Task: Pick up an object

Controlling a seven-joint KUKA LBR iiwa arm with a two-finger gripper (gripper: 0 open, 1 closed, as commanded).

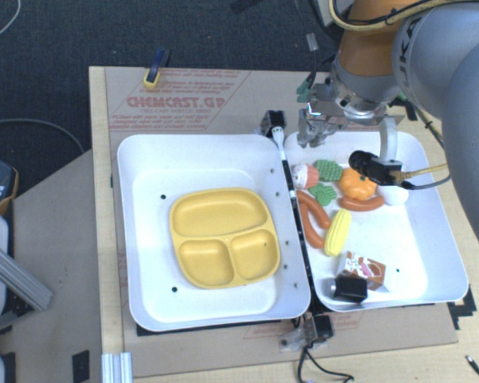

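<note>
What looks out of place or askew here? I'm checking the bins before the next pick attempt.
Nothing looks spilled or damaged. The yellow divided tray lies flat in the left bin, slightly rotated against its walls. The toy food, including the corn cob and hot dog, is heaped toward the right bin's left side, all inside it.

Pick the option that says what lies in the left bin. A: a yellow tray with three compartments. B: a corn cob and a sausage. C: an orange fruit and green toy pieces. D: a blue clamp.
A: the yellow three-compartment tray lies in the left bin, while the corn cob, sausage and orange fruit are in the right bin.
</note>
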